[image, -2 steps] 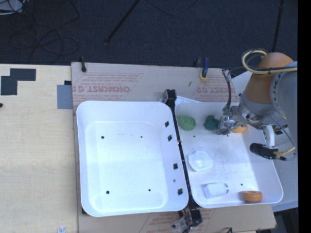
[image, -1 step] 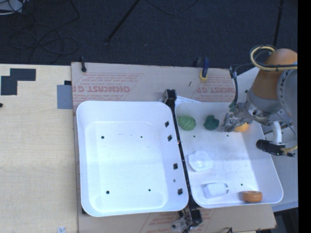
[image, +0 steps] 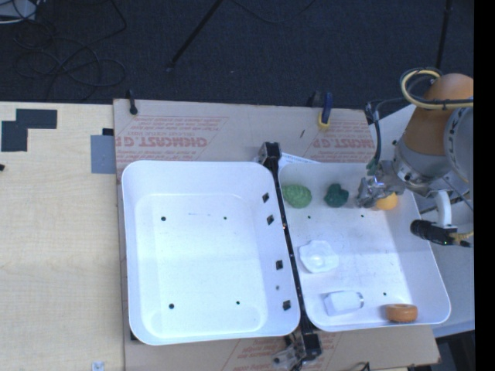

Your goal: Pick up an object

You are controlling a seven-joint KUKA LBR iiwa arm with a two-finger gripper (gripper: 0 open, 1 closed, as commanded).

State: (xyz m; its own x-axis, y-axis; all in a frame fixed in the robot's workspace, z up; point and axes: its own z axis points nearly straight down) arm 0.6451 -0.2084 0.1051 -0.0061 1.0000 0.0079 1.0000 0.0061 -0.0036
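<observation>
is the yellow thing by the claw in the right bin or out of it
In. The yellow object lies at the right bin's far edge, inside the rim, right beside the claw.

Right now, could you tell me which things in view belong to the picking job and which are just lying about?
Job:
end effector
yellow object beside it
light green object
dark green object
two white objects
orange object
right bin

Lying about:
left bin
blue clamp
floor cables

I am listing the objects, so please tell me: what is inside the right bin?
The right bin holds a light green lump, a dark green piece, two white objects and an orange piece. The gripper partly covers a yellow object.
</observation>
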